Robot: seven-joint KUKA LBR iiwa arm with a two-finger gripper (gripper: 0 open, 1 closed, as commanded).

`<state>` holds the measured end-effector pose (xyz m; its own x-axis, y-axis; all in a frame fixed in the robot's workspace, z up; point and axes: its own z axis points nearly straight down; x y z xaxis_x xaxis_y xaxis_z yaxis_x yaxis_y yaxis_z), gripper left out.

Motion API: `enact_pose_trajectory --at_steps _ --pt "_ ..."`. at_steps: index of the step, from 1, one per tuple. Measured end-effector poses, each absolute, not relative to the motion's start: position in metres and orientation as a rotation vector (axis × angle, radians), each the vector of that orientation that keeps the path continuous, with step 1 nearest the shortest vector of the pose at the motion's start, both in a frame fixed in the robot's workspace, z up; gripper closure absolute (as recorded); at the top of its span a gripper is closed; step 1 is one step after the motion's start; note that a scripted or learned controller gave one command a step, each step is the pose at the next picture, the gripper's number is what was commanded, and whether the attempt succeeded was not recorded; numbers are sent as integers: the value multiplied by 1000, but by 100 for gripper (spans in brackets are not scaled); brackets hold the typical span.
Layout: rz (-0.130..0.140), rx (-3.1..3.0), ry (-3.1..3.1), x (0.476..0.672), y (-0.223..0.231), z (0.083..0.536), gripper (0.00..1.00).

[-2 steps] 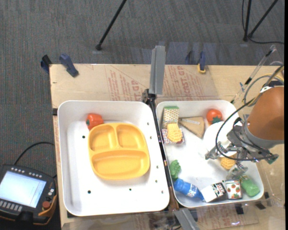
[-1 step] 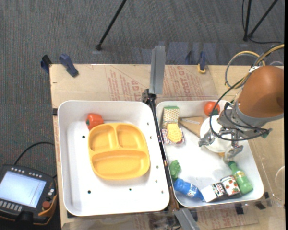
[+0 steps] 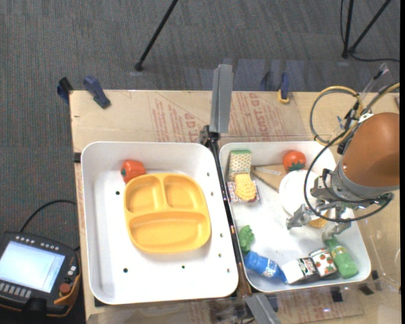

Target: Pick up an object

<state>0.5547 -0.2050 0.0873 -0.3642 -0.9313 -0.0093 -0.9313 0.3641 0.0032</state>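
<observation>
Bright, even overhead light; soft shadows only. Mild glare on the white bins [image 3: 94, 181]. Slightly soft focus, grainy carpet [image 3: 54, 32] at twelve o'clock.

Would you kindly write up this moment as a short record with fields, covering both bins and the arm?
left bin: yellow divided plate; a tomato at the plate's far left corner
right bin: second tomato, corn packet, white plate, blue bottle, small carton, green bottle
gripper: low over the right bin, beside the white plate
held: nothing seen between the fingers
</observation>
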Motion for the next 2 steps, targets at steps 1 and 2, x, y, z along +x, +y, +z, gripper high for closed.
enact_pose_trajectory --at_steps 1,2 --pt "-2 -1772 2566 485 -200 92 0" --pt "7 -1826 2551 571 -139 87 0"
